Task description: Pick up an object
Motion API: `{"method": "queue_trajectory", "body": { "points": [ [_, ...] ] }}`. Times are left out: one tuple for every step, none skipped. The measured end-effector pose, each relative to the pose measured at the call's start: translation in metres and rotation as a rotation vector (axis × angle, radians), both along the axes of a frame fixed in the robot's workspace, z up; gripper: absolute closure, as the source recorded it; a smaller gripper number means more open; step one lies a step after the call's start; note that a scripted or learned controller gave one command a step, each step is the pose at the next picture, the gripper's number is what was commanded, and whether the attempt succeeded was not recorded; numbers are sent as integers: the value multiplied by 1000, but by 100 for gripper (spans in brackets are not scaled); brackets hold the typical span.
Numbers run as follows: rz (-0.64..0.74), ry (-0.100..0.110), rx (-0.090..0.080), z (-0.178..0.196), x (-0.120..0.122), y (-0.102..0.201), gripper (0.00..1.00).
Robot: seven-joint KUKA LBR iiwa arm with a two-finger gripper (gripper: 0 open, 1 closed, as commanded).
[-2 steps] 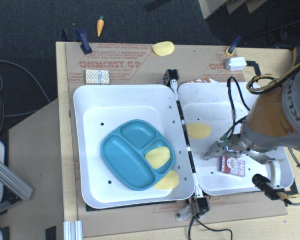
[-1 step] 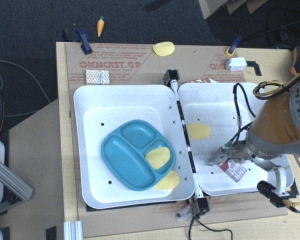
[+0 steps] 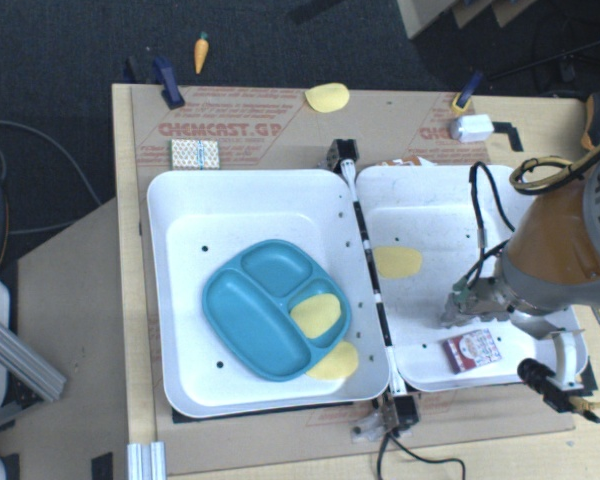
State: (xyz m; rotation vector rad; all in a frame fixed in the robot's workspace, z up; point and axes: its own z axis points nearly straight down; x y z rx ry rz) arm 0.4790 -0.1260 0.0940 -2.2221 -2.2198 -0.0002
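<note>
seen from above at a slant: two white bins side by side on the bench, left bin (image 3: 180,218) and right bin (image 3: 430,193). in the left bin, a blue divided plate (image 3: 255,313) with a yellow piece (image 3: 317,314) in one compartment and another yellow piece (image 3: 332,363) just beside the plate's near edge. in the right bin, a yellow piece (image 3: 396,261) near the dividing wall and a small red-and-white packet (image 3: 472,350) toward the near edge. gripper (image 3: 467,303) low over the right bin floor, just above the packet, nothing visibly held; finger state impossible to tell.
</note>
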Motion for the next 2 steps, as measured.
{"method": "queue_trajectory", "body": {
  "points": [
    [0, 0, 0, 0, 0, 0, 0],
    [0, -2, -2, 41, 0, -12, 0]
  ]
}}
